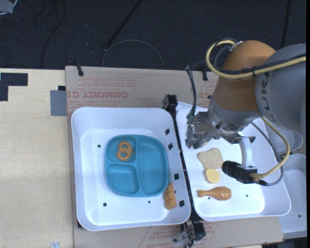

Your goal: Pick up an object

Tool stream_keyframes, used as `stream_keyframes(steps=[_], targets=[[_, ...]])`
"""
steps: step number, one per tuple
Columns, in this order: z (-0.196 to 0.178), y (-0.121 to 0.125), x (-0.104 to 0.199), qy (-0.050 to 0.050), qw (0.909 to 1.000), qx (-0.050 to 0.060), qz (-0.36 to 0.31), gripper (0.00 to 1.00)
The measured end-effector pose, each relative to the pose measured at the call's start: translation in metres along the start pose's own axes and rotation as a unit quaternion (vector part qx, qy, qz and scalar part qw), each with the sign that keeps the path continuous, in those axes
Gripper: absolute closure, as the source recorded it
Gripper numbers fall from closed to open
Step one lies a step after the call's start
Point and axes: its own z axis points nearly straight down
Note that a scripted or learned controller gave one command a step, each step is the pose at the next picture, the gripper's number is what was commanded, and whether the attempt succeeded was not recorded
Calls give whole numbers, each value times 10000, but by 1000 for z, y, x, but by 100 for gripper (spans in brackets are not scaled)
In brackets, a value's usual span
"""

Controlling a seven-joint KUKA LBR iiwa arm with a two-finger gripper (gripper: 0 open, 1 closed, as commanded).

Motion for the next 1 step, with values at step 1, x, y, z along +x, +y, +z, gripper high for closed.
stream_keyframes(steps=[1], targets=[[-7, -4, 50, -2, 10000, -8, 0, 100]])
